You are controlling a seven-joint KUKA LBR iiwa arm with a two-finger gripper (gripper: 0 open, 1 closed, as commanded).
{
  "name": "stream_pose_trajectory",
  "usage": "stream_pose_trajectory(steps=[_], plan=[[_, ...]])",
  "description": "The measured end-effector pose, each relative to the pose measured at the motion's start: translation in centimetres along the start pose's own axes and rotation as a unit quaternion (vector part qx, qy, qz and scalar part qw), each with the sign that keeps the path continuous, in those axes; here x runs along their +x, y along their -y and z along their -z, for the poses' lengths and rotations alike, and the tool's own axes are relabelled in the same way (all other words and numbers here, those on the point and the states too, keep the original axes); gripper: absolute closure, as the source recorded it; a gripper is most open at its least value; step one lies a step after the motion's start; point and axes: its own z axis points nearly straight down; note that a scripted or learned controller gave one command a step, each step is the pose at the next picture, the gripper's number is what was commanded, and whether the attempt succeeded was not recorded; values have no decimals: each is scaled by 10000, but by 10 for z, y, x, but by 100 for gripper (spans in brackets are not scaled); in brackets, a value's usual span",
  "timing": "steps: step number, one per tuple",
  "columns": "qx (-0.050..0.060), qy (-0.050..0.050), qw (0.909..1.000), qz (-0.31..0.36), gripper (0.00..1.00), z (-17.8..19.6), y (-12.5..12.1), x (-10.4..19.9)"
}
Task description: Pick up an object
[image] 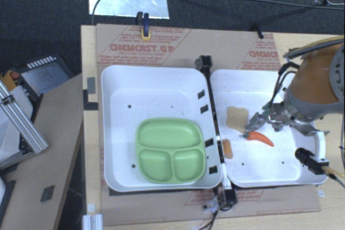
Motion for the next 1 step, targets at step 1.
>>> stream_pose_trajectory(steps=[1], plan=[[-5,2,10000,-2,0,-52,0,0]])
